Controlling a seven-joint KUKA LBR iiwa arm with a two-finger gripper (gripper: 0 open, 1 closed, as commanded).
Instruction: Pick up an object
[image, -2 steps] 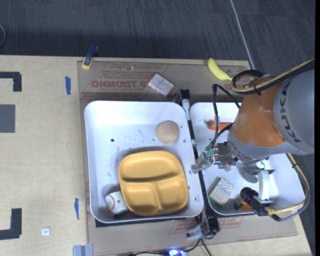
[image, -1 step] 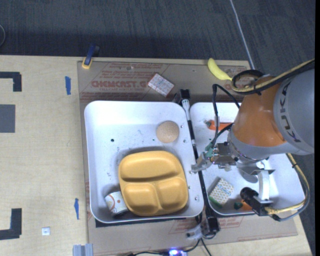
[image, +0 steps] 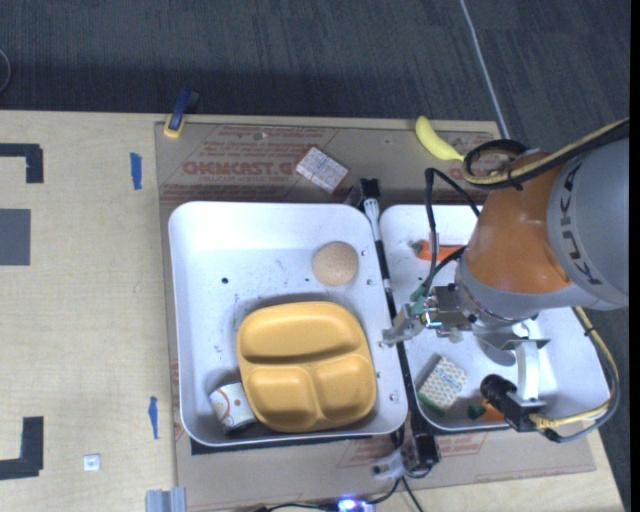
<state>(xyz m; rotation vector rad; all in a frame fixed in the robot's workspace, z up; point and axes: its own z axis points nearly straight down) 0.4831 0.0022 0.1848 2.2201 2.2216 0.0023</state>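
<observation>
Camera view inventory. Two shallow white bins: left bin (image: 190, 300), right bin (image: 600, 375). One grey arm with orange band (image: 515, 250), overhanging most of the right bin. One yellow three-compartment plastic tray (image: 303, 362), left bin, front half. One tan round ball (image: 334, 263), just behind the tray. One white-and-orange cup-like item (image: 230, 403), at the tray's front left corner. One patterned square pad (image: 443, 382), right bin, near the front. One gripper (image: 412, 318), at the bins' shared wall; open or closed state cannot be told. One yellow banana (image: 437, 139) outside the bins, behind.
</observation>
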